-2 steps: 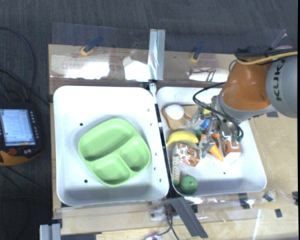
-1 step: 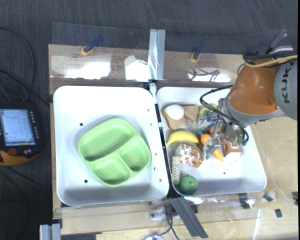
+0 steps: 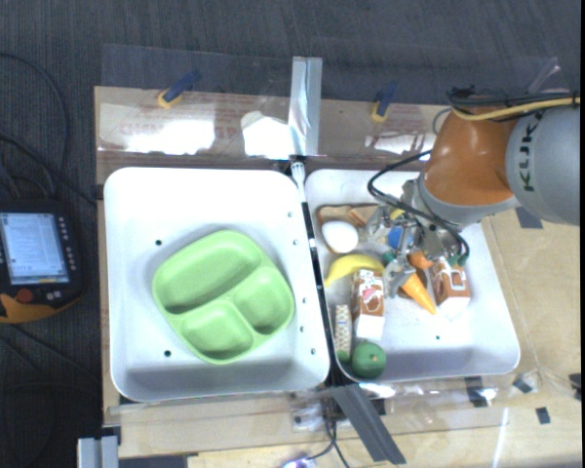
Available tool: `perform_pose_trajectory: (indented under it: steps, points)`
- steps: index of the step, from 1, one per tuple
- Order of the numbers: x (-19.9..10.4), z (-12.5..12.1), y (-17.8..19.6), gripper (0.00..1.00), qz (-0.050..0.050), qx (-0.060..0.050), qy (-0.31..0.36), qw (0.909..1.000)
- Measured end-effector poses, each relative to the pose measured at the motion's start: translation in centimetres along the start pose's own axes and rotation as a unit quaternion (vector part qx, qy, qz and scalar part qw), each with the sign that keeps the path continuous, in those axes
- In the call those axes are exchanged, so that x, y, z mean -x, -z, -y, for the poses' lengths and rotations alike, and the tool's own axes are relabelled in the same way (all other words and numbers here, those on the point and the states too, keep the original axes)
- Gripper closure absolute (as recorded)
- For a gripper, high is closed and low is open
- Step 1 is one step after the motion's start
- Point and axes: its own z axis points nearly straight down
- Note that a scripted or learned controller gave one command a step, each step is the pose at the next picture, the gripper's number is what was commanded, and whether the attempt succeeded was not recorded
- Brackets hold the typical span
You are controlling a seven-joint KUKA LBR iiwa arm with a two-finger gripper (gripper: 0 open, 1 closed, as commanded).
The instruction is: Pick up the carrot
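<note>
Right bin [image 3: 487,349]: end effector [image 3: 409,252] low beside carrot [image 3: 417,286]; finger state unclear, possibly touching.

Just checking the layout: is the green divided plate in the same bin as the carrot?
No, the plate lies in the left bin; the carrot is in the right.

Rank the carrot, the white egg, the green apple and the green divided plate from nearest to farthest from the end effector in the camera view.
The end effector hangs over the right bin.
1. Carrot, just below it.
2. White egg, to its left in the same bin.
3. Green apple, at that bin's near left corner.
4. Green divided plate, in the left bin.
</note>
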Motion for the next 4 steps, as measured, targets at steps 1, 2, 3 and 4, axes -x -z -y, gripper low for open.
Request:
perform_pose_trajectory:
  steps: [1, 2, 3, 4]
  points:
    - [-8.5, 1.6, -0.5, 0.00, -0.009, 0.004, -0.035, 0.9994]
    - [-8.1, 1.6, 0.7, 1.00, -0.003, 0.002, -0.034, 0.9994]
    - [-6.5, -5.7, 9.2, 1.00, -0.012, 0.004, -0.084, 0.9964]
    - [-6.1, -8.2, 15.7, 1.00, -0.013, 0.004, -0.144, 0.9895]
